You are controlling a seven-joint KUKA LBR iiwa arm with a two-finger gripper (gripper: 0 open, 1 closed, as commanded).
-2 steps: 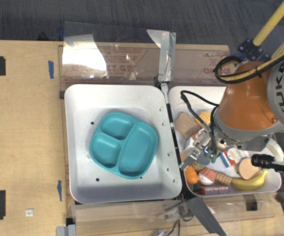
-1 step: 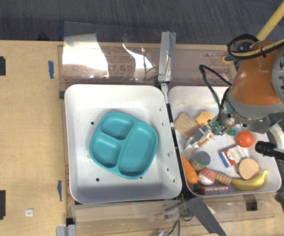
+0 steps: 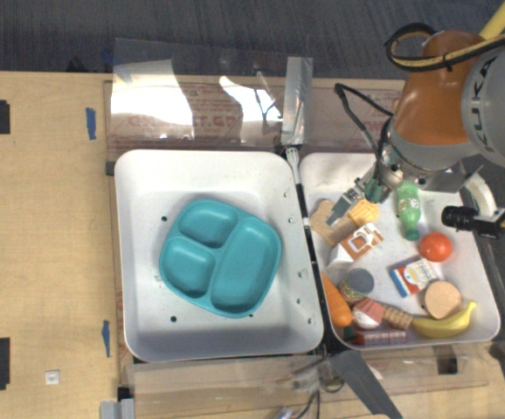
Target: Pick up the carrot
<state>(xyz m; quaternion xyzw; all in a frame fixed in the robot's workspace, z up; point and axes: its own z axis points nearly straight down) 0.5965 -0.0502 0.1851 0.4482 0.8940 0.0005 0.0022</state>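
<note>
A teal three-compartment plastic plate (image 3: 220, 257) is sitting in the left white bin (image 3: 139, 182), while an orange carrot (image 3: 336, 301) is lying along the right white bin's (image 3: 488, 317) left wall.

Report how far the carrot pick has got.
Done: the arm has reached into the right bin. In hand: nothing visible; the gripper sits at the bin's upper left, over the small boxes. Left: the carrot lies untouched by the bin's left wall, lower down, so the approach, grasp and lift all remain.
</note>
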